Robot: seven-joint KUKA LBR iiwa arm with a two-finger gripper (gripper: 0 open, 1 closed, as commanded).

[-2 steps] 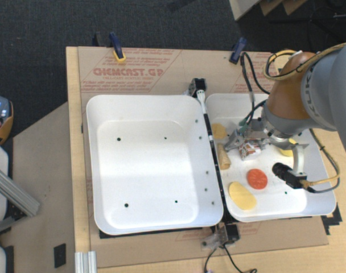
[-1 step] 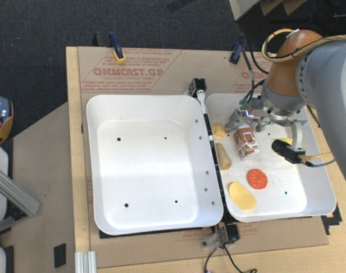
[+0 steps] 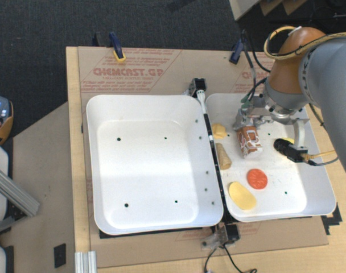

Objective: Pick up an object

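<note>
My gripper point(image 3: 248, 120) hangs low over the back part of the right bin point(image 3: 315, 195). Directly below and in front of it is a small brown and white carton point(image 3: 250, 141), tilted, its top end right at the gripper. The view does not show whether the carton is gripped. Also in this bin are a small yellow block point(image 3: 219, 131) by the left wall, a tan cylinder point(image 3: 223, 156) in front of the block, a red disc point(image 3: 257, 179) and a yellow oval piece point(image 3: 242, 195) near the front.
The left bin point(image 3: 104, 169) stands beside the right one, their rims meeting along a black-clipped seam point(image 3: 209, 138). The grey arm point(image 3: 326, 67) covers the right bin's back right corner. Both bins rest on a cardboard-covered bench point(image 3: 133, 67).
</note>
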